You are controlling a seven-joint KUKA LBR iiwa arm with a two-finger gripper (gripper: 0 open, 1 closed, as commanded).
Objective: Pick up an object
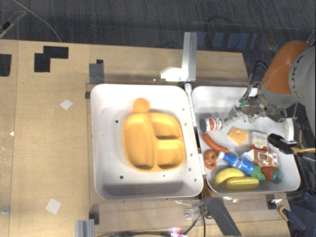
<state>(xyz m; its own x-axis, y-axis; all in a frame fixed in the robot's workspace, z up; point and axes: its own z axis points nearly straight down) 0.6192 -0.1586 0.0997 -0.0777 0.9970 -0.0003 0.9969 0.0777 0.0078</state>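
Observation:
The right bin (217, 100) holds several toy foods. Among them are a small red-labelled can (213, 124), a cheese wedge (238, 135), a red sausage (215, 142), a pretzel (211, 158), a blue bottle (238, 163) and a banana (228, 174). Two small cartons (258, 140) (266, 158) lie at the right side. My gripper (248, 111) hangs over the back of this bin, just behind the cheese wedge and to the right of the can. Nothing is visibly held in it.
The left bin (103, 132) carries a yellow divided plate (150, 141) with an orange ball (141, 105) behind it. A metal post (189, 58) rises between the bins at the back. The arm's orange band (284, 70) looms over the right bin's far right corner.

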